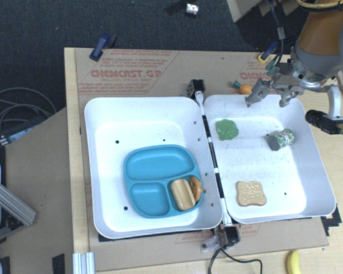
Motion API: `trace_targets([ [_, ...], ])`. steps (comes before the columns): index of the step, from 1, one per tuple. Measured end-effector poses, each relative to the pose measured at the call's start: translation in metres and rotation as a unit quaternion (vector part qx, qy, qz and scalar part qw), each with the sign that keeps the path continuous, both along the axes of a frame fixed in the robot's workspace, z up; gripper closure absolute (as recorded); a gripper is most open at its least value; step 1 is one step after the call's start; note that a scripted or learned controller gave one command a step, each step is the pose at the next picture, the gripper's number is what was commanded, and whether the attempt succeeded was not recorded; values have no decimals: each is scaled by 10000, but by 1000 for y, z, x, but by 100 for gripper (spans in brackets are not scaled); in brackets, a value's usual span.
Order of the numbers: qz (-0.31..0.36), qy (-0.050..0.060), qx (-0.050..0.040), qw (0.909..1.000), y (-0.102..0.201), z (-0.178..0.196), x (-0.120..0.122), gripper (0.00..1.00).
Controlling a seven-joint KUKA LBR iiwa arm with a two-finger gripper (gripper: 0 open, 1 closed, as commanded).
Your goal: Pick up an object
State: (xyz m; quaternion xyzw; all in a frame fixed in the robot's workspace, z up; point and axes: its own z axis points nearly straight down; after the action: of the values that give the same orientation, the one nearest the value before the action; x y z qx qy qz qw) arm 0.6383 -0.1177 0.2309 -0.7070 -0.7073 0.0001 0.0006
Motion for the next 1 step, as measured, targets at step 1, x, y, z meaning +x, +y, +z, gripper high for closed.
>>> trace_targets([
  [1, 2, 12, 2, 10000, 11, -74, 17, 0],
])
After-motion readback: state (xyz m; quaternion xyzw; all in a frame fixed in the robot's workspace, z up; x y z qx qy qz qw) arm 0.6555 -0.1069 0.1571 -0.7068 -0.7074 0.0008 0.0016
